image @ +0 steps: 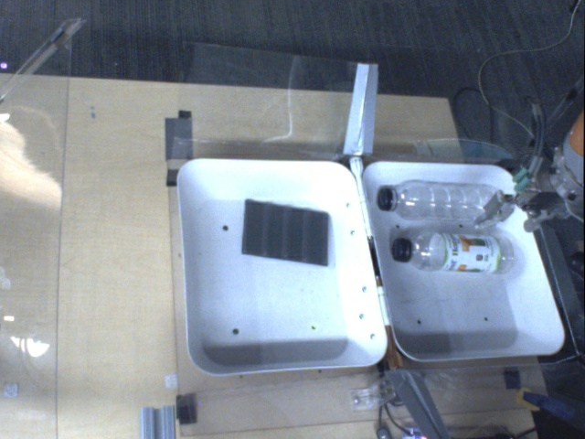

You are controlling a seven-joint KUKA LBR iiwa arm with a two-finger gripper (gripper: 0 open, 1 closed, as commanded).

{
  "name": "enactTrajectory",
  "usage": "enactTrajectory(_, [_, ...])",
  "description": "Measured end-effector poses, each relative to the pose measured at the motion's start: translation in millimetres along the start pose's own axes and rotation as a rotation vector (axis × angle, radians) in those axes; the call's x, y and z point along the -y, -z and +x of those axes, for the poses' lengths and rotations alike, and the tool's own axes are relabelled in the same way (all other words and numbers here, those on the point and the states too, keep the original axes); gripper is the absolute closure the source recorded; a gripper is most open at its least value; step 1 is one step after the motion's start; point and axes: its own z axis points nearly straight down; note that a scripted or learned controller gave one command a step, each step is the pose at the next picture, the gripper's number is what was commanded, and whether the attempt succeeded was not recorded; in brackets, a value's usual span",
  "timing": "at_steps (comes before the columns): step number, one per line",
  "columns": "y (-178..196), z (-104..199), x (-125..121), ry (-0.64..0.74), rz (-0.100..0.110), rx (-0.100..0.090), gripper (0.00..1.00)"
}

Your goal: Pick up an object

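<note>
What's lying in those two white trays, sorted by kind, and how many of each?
Clear plastic bottles: 2, both lying on their sides in the right bin, one unlabelled and one labelled.
Dark ribbed flat pads: 1, in the left bin.
Total: 3

Pale wooden bench (pixel 101 273) under clear panels, dark carpet floor (pixel 274 7) beyond.

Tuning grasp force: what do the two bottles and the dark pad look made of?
Upper bottle: clear, glossy plastic by the look; the white bin shows through it, black cap, no label.
Lower bottle: likely the same clear plastic, with a white printed label, probably paper or film.
Dark pad in the left bin: matte dark grey with faint ridges, possibly foam or rubber; unclear.
</note>
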Motion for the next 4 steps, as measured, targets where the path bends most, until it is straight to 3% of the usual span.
enactTrajectory(1, [-108.8, 9.8, -3.6, 0.1, -0.004, 0.001, 0.0])
enactTrajectory(2, [-153.4, -22.4, -35.3, 0.006, -0.007, 0.002, 0.0])
enactTrajectory(3, [-152.1, -18.0, 32.3, 0.07, -0.007, 0.002, 0.0])
enactTrajectory(4, [-137.6, -19.2, 26.6, 0.07, -0.024, 0.01, 1.0])
